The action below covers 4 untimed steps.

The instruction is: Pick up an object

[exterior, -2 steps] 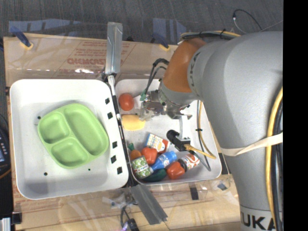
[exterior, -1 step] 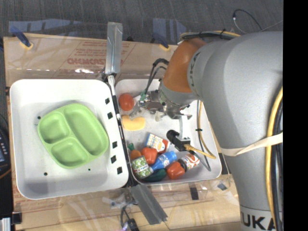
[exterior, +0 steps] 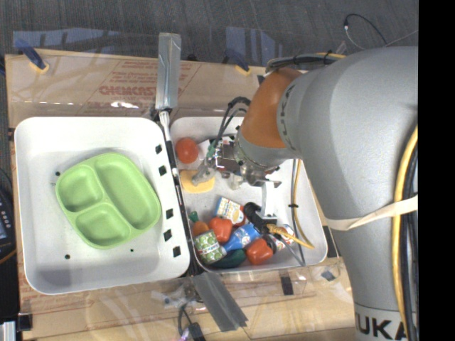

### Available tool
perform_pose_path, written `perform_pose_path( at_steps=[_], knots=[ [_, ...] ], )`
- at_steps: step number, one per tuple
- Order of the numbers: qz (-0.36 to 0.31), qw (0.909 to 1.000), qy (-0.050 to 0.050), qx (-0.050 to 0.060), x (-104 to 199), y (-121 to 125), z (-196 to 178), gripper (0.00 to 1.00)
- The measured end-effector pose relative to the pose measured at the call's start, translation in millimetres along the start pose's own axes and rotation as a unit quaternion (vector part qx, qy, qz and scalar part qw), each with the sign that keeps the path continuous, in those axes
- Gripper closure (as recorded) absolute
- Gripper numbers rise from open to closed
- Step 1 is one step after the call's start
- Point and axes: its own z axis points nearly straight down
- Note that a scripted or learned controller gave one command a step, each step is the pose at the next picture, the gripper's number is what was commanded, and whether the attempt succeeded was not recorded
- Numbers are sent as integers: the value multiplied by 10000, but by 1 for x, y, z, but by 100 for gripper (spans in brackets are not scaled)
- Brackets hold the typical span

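Where glossy plastic toys pile, metal gripper (exterior: 213,163) above yellow wedge (exterior: 198,182).

Smooth plastic green tray (exterior: 106,199) (matt)

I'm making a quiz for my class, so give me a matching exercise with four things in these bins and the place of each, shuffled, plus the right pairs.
Things:
1. green plate
2. tomato
3. gripper
4. red pepper

Places:
A. far end of the right bin
B. near end of the right bin, in the pile
C. left bin
D. over the right bin, beside the yellow piece

Pairs: 1-C, 2-A, 3-D, 4-B
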Motion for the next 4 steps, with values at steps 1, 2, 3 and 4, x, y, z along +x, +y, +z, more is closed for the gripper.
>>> perform_pose_path(
  at_steps=[1, 2, 3, 4],
  knots=[
    [-1258, 9920, -10, -35, 8, 25, -2, 0],
    [-1242, 9923, -7, -14, 1, 1, -1, 0],
    [-313, 9995, -6, -26, 8, -25, -101, 0],
    [-790, 9969, -4, -1, -2, -12, -23, 0]
  ],
)
